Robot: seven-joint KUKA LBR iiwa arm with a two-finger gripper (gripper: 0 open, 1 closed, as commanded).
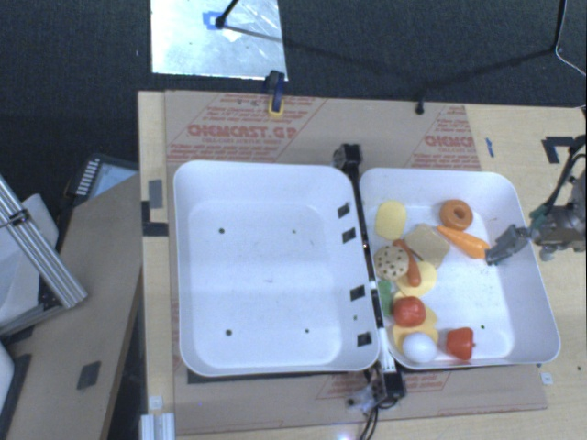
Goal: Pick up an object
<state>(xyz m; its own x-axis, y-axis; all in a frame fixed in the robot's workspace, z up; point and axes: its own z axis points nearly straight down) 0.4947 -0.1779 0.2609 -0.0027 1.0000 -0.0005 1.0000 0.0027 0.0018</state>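
The gripper (507,244) hangs over the right rim of the right bin (527,314), at the frame's right edge, where the arm is cut off. Whether it is open I cannot tell; nothing is seen in it. The toys crowd the bin's left half: donut (456,214), carrot (463,240), cookie (392,262), tomato (409,312), egg (419,346). The right half is free floor. The left bin (266,273) is bare.

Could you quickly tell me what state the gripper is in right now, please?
Gripper: over the right edge of the right bin, near the carrot; nothing seen between its fingers; open or shut cannot be told.
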